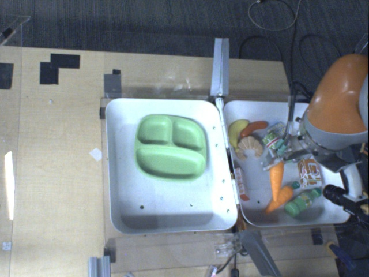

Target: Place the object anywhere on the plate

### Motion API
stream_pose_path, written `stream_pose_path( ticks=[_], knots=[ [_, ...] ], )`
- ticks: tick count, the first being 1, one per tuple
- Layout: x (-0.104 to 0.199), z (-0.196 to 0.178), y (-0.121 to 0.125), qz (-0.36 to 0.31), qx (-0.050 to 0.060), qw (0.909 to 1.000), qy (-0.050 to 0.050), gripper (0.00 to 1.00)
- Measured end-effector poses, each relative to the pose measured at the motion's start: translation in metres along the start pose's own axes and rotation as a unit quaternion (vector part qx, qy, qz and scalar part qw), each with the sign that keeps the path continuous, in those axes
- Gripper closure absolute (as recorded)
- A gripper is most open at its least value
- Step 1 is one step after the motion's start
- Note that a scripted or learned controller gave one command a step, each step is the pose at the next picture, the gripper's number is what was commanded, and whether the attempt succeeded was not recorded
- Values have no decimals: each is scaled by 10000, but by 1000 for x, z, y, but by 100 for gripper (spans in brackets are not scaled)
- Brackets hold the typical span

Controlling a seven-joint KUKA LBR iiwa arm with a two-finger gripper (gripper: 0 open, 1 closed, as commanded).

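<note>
Wooden desk (52, 172): pale tan surface, black tape patches at its far left, a clear panel edge along the left side.
Left bin (167, 212): white, shallow, rounded corners; sat left of centre on the desk.
Plate (171, 146): green, three compartments, two small ones at the far side and one long one at the near side; lay in the upper middle of the left bin with nothing on it.
Divider (219, 68): grey metal rail that ran up from the seam between the two bins.
Right bin (253, 209): white, touching the left bin along the seam; held a loose pile of toy food.
Pile, left part: a yellow piece (237, 130), a red piece (253, 128) across it, a beige shell-like piece (250, 147) just below.
Pile, middle: two orange carrots (277, 180), one upright and one slanted, touching at the lower end; a green bottle (301, 202) just right of them.
Carton (309, 173): orange and white, near the right wall.
Tool (282, 149): down over a crinkled packet (271, 137) in the right bin; whether it was open or closed, cannot tell.
Arm (340, 105): grey with an orange band, reaching in from the right.
</note>
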State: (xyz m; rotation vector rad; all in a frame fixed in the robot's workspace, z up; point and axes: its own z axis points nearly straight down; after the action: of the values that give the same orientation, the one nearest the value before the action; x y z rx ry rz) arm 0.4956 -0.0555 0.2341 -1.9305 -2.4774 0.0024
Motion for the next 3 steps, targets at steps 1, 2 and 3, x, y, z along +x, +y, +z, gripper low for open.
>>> stream_pose_path(
  ticks=[1, 2, 3],
  knots=[
    [21, -13, 51, 651, 13, 9979, 1, 100],
    [-3, 46, 47, 866, 19, 9962, 5, 100],
    [-68, 26, 82, 1236, 5, 9923, 1, 100]
  ],
)
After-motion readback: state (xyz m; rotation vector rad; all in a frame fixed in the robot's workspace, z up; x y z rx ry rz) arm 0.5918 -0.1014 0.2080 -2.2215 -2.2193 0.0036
